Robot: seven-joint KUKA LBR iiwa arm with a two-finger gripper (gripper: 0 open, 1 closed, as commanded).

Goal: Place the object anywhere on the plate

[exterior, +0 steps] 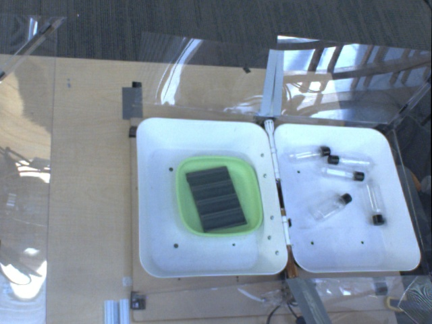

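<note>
A light green square plate sits in the left white bin. A dark grey ribbed block lies on the plate, turned slightly off square. In the right white bin lie several clear vials with black caps: one near the top left, one beside it, one in the middle, one lower down and one upright along the right side.
A clear plastic wall with a metal post stands behind the bins. The wooden bench stretches to the left. Cables and a grey bracket lie at the front edge below the bins.
</note>
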